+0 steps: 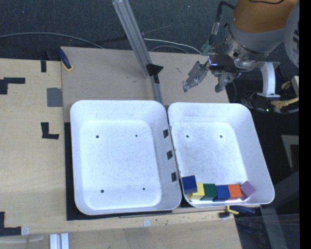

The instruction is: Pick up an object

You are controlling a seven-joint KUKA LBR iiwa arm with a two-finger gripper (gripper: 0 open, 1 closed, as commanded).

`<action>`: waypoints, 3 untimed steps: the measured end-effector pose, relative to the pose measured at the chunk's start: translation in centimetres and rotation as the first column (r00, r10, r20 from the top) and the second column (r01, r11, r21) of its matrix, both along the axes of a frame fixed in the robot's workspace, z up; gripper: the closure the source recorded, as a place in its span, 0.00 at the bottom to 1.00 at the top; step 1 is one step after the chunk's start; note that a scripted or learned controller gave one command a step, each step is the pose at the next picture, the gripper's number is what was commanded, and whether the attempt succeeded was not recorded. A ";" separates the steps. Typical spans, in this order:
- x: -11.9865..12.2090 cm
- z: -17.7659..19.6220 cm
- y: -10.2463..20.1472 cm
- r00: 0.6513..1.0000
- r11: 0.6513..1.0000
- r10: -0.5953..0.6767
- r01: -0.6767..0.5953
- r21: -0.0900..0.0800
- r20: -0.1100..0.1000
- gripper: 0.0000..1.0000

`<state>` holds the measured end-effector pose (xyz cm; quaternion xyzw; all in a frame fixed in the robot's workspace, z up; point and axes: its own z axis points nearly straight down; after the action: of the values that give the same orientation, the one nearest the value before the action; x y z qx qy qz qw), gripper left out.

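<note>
Gripper (208, 80) hanging above the bench (107, 73), just beyond the far rim of the right bin (252, 141); two fingers (194, 78) spread well apart, nothing between them; one finger grey and angled toward the left bin, the other darker and nearer the arm. Wrist above it wrapped in an orange band (260, 14), with grey arm (296, 34) rising out of the top right corner; thin cables trailing off the wrist.

Well apart from the gripper, along the near wall of the right bin, a row of small blocks touching one another: blue block (189, 183) at the left end, nearest the left bin, sitting slightly farther in from the wall; yellow block (198, 191) just beside it; then green block (209, 190), a second blue block (222, 192), orange block (234, 190), and purple block (247, 187) at the right end, tilted against the corner. Rest of the right bin's floor bare white, speckled with fine dark marks and a few small dots.

Left bin (77, 146) touching the right bin along a shared edge, with small dark clips at the seam. Slanted metal rail (138, 44) crossing the bench beyond the left bin. Black tape pieces (47, 130) on the bench left of the left bin. No legible writing or brand marks anywhere.
</note>
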<state>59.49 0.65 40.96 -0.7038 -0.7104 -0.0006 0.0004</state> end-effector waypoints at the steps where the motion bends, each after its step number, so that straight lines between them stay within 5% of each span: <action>1: -7.4 -2.7 -3.4 1.000 1.000 -0.011 0.011 -0.001 -0.006 0.00; 2: -3.2 13.7 -3.3 1.000 1.000 -0.006 0.006 -0.002 0.007 0.00; 3: -8.9 7.3 -13.0 1.000 1.000 -0.017 0.017 -0.003 -0.005 0.00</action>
<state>50.62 -12.30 48.25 -0.7099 -0.7043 0.0022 0.0014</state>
